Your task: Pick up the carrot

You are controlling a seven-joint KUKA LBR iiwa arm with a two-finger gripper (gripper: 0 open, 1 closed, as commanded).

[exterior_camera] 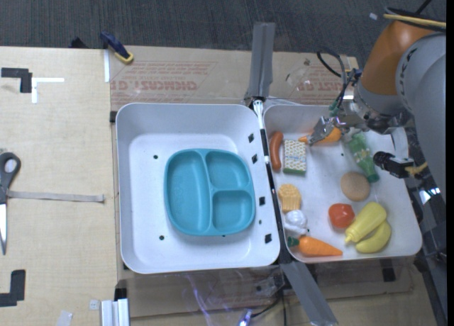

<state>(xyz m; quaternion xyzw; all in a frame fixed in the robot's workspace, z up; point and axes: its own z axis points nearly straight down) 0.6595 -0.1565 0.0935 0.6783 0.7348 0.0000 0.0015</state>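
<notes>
Two shallow white bins sit side by side on a wooden bench; the left bin (135,176) holds a teal divided plate (211,192) with three compartments; the right bin (404,246) carries a hot dog (276,151) along its left wall, a sandwich square (295,156) just beside it, a waffle-like piece (289,195) below, a green bottle (361,153), a tan potato (355,186), a red tomato (340,214) and yellow bananas (370,227); scissors (6,197) lie at the bench's left edge; a blue-and-yellow clip (116,46) rests near the cardboard behind the bins.
</notes>
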